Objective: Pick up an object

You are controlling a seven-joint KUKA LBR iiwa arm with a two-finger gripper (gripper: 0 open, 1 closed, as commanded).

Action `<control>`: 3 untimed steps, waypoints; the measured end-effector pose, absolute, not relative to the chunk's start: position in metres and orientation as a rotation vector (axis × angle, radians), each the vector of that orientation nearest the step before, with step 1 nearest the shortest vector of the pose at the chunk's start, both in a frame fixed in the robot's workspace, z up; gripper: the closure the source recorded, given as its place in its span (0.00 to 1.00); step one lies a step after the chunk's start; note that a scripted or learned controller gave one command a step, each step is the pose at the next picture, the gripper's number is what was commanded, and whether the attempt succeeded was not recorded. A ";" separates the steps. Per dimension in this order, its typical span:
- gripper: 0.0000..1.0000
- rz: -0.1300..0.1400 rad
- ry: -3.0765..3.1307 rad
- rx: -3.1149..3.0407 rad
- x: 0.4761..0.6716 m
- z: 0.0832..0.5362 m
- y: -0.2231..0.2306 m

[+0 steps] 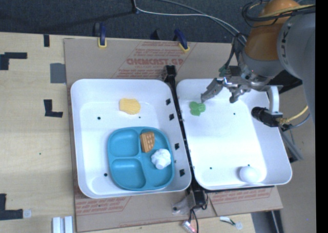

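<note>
Bench: brown cardboard sheet (148, 60) lies flat on a pale wood top, with two white bins side by side on it.
Left bin (84, 99): holds a blue plate with three parts and a yellow food toy.
Blue plate (123, 173): sits in the near half of the left bin.
Yellow toy (129, 106): lies on the bin floor, just behind the plate, not touching it.
Waffle toy (147, 141): small and tan, in the plate's top right part.
White lump (161, 159): rests on the plate's right side, just below the waffle toy.
Right bin (266, 140): holds a green toy and a white ball.
Green toy (197, 108): small, near the bin's far left corner.
White ball (250, 174): near the front edge, well apart from the green toy.
Gripper (223, 95): hangs over the back of the right bin, its two fingers spread apart, holding nothing. One fingertip is just beside the green toy, up and to its right.
Arm (271, 37): grey and orange, comes in from the right.
</note>
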State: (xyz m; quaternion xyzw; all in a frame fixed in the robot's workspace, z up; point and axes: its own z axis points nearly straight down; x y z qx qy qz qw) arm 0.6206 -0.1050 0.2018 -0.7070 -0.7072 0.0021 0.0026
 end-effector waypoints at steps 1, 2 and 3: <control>0.00 0.000 -2.222 -2.221 0.622 0.205 -0.105; 0.00 0.005 -2.220 -2.218 0.611 0.155 -0.102; 0.00 0.007 -2.219 -2.217 0.606 0.092 -0.102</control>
